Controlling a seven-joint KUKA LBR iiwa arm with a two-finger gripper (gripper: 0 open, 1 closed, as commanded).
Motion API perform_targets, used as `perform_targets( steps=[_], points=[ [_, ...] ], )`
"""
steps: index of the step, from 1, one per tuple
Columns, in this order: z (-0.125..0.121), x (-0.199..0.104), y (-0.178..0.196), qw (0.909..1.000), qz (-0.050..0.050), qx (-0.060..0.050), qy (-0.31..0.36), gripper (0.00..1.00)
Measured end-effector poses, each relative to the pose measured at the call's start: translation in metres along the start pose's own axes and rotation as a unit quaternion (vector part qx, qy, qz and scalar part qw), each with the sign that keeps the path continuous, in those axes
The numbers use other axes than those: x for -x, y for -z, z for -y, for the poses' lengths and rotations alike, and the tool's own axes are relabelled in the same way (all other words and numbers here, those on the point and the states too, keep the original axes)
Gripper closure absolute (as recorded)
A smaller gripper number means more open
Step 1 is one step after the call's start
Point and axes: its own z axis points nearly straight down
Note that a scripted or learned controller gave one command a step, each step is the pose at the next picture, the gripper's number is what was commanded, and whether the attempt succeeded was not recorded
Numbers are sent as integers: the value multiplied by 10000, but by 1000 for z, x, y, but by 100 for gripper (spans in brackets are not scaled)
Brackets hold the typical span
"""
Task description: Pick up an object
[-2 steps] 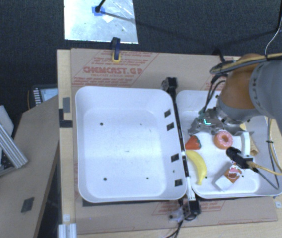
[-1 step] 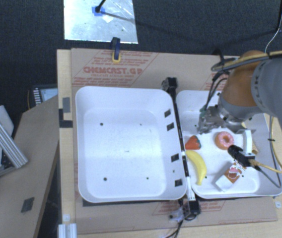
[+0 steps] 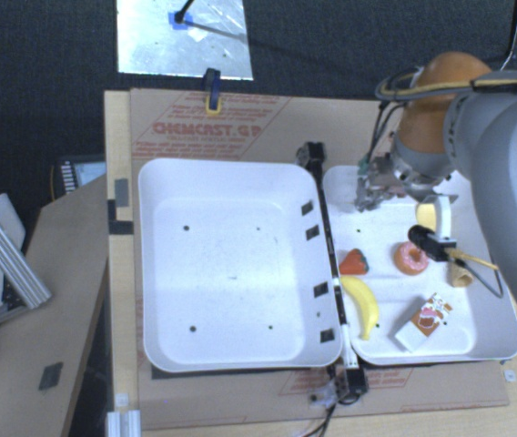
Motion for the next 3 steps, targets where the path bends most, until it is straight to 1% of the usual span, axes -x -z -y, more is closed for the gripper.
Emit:
perform_targets(
  steps=[1,2,3],
  points=[
    [-10,-78,92,10000,-20,20,30,100],
    [-8,-72,97,10000,-5,-13,11,100],
    [-9,-72,108,10000,-1,1,37,100]
  ],
)
